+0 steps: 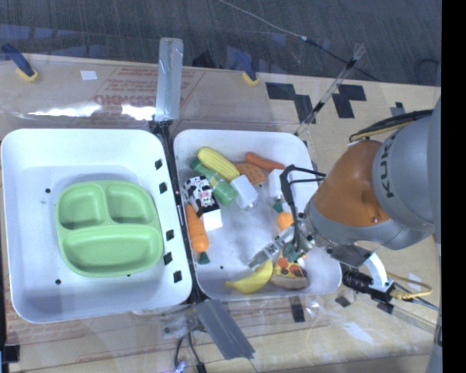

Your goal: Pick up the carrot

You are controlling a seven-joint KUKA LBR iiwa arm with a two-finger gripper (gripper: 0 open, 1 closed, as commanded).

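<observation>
The carrot (196, 230) is orange with a green stub at its near end. It lies lengthwise against the left wall of the right bin (241, 141), just below a black-and-white milk carton (203, 196). My gripper (282, 249) is low in the same bin, near its front right, well to the right of the carrot and apart from it. It hovers over a yellow banana (251, 280) and a pizza slice (290, 273). A small orange piece (285, 220) shows just above the gripper. The arm's orange band (349, 193) hides the bin's right side.
The right bin also holds a corn cob (217, 162), a green bottle (226, 191), a white block (244, 190) and a reddish-orange sausage-like piece (264, 162) at the back. A green divided plate (107, 226) sits in the left bin (23, 162).
</observation>
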